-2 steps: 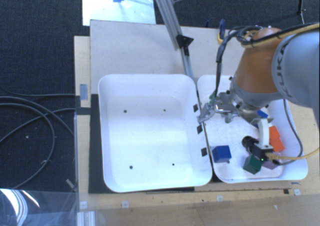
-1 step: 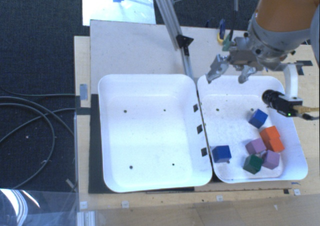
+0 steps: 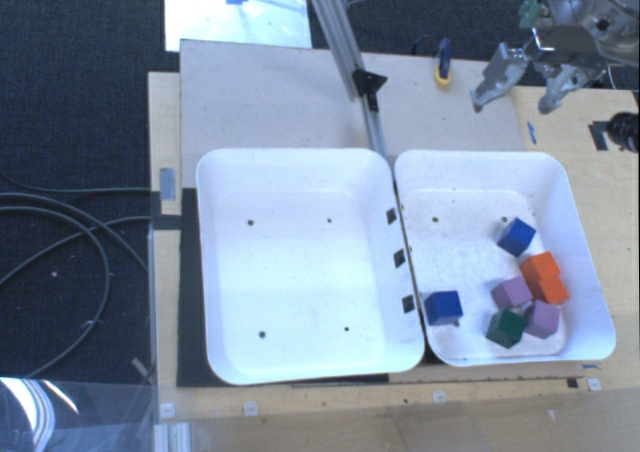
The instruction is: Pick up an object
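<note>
Up high, the claw point(image 3: 520, 87) hangs wide open with nothing in it. Six blocks point(image 3: 522, 285) sit below: two blue, two purple, one orange, one green.

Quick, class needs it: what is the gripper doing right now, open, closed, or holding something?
Gripper: open, holding nothing, raised beyond the far edge of the right bin.

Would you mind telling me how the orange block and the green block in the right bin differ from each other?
The orange block looks larger than the green block. The orange block is bright, while the green block is dark. The orange block sits farther up the right bin toward its right wall, while the green block sits near the bottom edge. Both are cube-like and lie in the same cluster, each next to a purple block.
</note>
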Controlling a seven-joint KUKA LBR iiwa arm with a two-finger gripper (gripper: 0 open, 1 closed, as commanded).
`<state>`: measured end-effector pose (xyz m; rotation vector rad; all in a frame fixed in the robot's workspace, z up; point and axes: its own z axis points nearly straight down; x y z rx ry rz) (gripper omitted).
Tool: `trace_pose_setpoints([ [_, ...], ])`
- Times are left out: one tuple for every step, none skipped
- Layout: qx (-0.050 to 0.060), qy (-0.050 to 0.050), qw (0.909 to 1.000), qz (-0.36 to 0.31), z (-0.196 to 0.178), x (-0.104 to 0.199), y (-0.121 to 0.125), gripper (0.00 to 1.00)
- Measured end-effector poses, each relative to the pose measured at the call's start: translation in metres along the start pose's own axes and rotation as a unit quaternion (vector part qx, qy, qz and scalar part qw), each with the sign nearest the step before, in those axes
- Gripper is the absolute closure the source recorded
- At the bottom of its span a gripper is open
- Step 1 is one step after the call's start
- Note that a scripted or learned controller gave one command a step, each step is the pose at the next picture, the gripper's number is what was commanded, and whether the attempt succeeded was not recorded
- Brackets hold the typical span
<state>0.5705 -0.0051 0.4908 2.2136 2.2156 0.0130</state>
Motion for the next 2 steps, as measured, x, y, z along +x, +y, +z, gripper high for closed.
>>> trace_pose_setpoints([
  [0.004, -0.001, 1.0, 0.002, 0.005, -0.055, 0.048, 0.0],
  [0.004, -0.001, 1.0, 0.001, 0.016, -0.098, 0.12, 0.0],
])
